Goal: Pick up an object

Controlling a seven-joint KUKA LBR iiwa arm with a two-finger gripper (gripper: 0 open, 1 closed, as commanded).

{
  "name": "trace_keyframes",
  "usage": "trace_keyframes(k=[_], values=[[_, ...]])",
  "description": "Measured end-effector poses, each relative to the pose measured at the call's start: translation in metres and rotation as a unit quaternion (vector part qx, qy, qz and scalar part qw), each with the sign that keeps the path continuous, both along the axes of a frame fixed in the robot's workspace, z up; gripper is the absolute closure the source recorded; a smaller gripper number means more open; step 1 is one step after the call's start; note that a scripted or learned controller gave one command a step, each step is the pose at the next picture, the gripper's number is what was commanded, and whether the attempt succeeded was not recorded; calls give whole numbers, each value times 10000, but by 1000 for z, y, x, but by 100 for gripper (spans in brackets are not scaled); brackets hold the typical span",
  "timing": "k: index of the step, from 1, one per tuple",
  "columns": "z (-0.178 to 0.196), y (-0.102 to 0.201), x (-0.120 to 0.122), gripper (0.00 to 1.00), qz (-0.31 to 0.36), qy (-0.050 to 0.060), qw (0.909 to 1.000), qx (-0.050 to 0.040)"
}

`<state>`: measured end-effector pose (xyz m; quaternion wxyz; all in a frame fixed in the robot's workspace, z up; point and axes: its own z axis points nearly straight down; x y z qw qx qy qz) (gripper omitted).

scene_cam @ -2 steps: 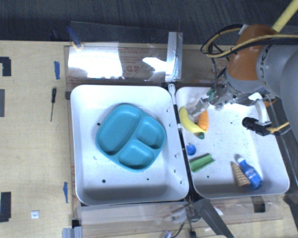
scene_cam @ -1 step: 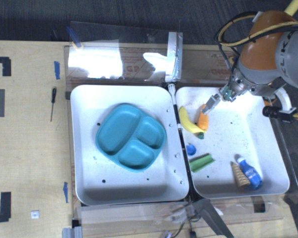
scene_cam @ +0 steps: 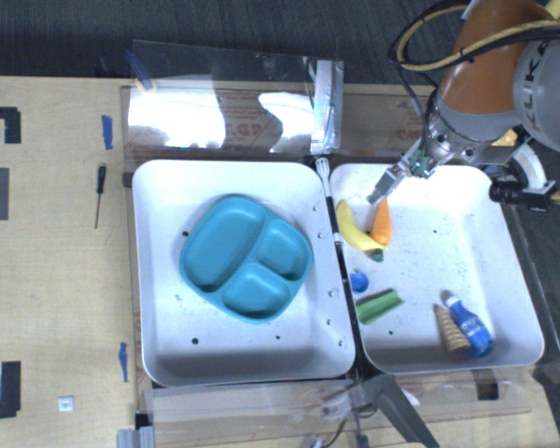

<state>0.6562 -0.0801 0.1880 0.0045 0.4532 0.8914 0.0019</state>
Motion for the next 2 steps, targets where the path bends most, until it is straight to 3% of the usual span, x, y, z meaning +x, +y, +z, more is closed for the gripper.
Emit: trace_keyframes(k=[1,2], values=[[-2,-1,-1,0,-4,16,10000,-1],[-101,-34,-1,0,390,58,9992,-2]])
